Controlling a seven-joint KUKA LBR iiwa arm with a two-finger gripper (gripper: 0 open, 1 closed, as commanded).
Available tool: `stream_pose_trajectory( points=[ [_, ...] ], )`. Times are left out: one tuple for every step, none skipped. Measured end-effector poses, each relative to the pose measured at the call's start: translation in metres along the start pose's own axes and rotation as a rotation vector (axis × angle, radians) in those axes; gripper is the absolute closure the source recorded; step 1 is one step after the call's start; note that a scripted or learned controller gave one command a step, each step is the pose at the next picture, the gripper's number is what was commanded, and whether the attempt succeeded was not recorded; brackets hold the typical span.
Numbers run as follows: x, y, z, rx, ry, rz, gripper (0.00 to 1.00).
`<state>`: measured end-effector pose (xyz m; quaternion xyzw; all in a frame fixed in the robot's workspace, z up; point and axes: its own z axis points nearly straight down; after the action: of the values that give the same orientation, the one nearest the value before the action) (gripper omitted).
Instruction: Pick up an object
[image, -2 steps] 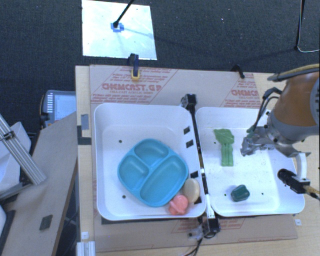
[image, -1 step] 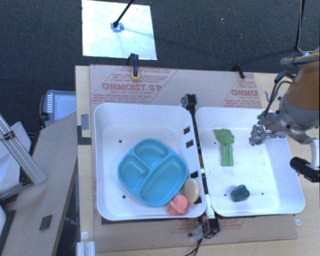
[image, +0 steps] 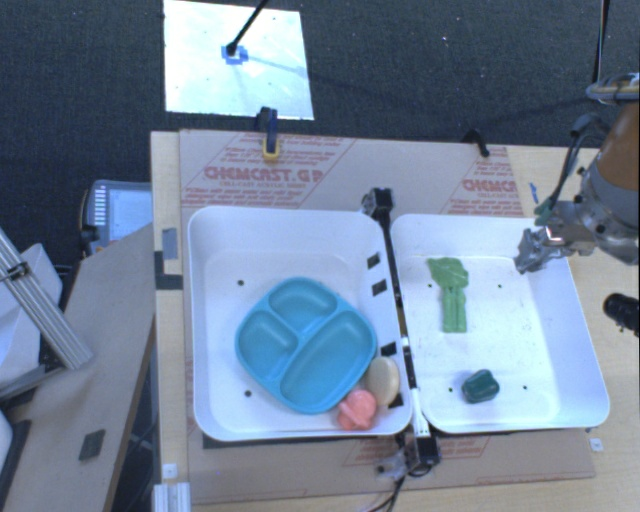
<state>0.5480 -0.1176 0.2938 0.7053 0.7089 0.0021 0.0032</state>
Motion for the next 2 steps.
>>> stream_pose_trajectory(
  points=[
    [0.062, -0.004, 0.009, 0.006, 0.003, -0.005, 1.00],
    [0.120, -0.016, 0.027, 0.006, 0.004, -0.005, 1.00]
  ],
)
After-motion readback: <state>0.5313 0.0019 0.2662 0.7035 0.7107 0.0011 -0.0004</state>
